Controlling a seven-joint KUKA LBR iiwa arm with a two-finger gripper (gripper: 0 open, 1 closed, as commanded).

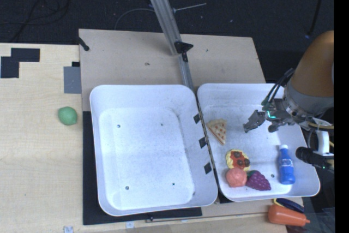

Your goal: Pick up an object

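The right bin [234,96] holds a pizza-slice toy [218,131], a yellow and red toy [238,159], a pink ball-like fruit [236,177], purple grapes [258,180] and a blue bottle [285,165]. My gripper [263,121] hangs over the right part of this bin, above bare floor between the pizza slice and the bottle. Its two dark fingers are spread open with nothing between them. The pizza slice lies about 80 pixels to its left.
The left bin [109,98] sits beside the right one. A green ball [68,115] lies on the wooden bench at far left. An orange carrot-like toy [287,216] rests outside the right bin's front edge. A metal rail [166,13] slants up behind the bins.
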